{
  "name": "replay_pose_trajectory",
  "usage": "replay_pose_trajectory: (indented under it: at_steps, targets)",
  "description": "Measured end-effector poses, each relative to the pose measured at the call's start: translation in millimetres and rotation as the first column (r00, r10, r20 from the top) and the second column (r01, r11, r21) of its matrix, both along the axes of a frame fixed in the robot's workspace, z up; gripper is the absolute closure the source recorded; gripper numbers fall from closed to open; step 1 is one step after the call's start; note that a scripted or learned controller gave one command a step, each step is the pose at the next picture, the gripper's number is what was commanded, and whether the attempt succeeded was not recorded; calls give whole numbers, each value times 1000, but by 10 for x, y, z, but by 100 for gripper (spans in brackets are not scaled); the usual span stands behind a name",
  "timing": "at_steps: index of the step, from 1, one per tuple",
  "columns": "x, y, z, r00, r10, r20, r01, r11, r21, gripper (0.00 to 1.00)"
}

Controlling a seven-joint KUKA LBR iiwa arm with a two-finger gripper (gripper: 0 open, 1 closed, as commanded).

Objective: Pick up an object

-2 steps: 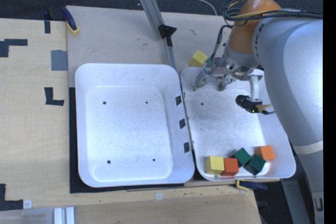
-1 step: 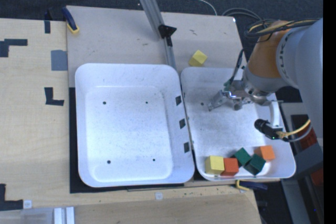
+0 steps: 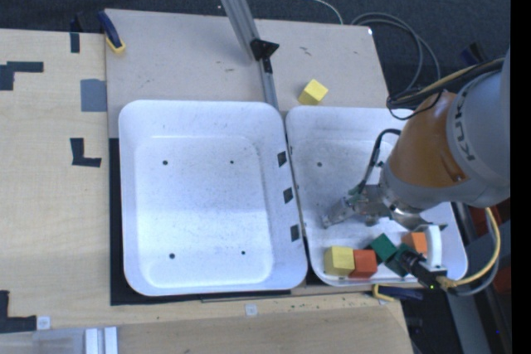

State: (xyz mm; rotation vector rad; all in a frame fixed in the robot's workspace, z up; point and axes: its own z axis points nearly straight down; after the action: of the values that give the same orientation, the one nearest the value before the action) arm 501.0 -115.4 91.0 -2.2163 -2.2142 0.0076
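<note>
- From my remote station I saw the arm (image 3: 452, 149) reaching in from the right, bent low over the right bin (image 3: 332, 137), with the hand (image 3: 338, 215) down near that bin's floor.
- I could not tell whether the hand was apart or together; it read as a small grey blur, and I saw nothing clamped in it.
- The candidate objects lay clustered in the right bin's near corner: a yellow block (image 3: 338, 259) touching a red block (image 3: 364, 263), a green block (image 3: 383, 247) just beside them, and an orange block (image 3: 418, 242) further right, partly under the wrist.
- I judged that the hand sat above and to the left of that cluster, near it but apart, so no pick had yet been secured.
- I judged that the corner placement would hamper a grasp, since the bin wall and the neighbouring blocks left little clearance.
- A second yellow cube (image 3: 314, 91) rested on the surface behind the bins, outside both.
- The left bin (image 3: 199, 195) held no blocks that I could make out.
- The surface (image 3: 166, 62) was pale board with a light wooden panel to the left bearing dark tape marks.
- A metal bar (image 3: 236, 0) slanted down to the seam between the bins.
- Cables (image 3: 415, 41) trailed over the dark floor at the rear right.
- A blue and yellow clamp (image 3: 112, 33) gripped the surface's far left corner.
</note>
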Motion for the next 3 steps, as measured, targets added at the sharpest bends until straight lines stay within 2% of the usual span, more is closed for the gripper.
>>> replay_pose_trajectory:
  at_steps: [1, 2, 3]
  targets:
    - [30, -5, 99, 1000, 1, 5, -1, 1000, -1, 100]
    - [1487, 346, 1045, 1000, 7, 19, -6, 1000, -4, 100]
    - [926, -295, 844, 1000, -6, 5, 6, 1000, -6, 100]
